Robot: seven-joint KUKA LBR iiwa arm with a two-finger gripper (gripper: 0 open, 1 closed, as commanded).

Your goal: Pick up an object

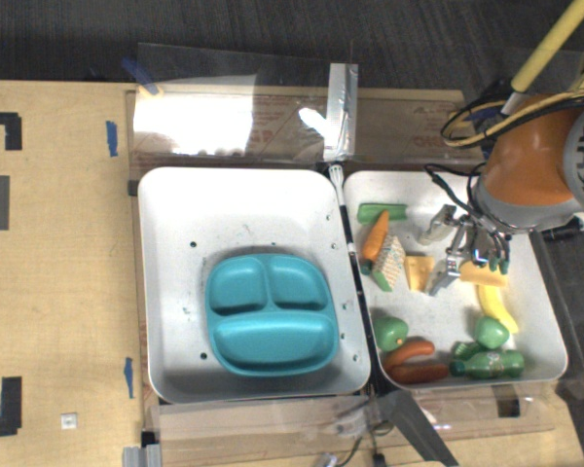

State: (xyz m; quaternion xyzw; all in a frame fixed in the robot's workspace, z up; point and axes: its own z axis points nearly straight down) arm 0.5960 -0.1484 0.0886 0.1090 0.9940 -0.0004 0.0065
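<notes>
The right bin (550, 305) holds several toy foods. Among them are an orange carrot (376, 237), a green bar (382, 211), a tan wedge (391, 266) and a yellow block (419, 271). My gripper (441, 253) hangs low over the bin's middle, just right of the yellow block, its two metal fingers (436, 229) spread open with nothing between them. A yellow banana (497, 306) and an orange piece (484, 273) lie just right of it, under the wrist.
Along the right bin's front lie a green pepper (390, 332), a red sausage (409, 350), a green ball (492, 332) and a green bottle (487, 363). The left bin (175, 222) holds a teal divided plate (271, 311). Cables (477, 120) loop behind the wrist.
</notes>
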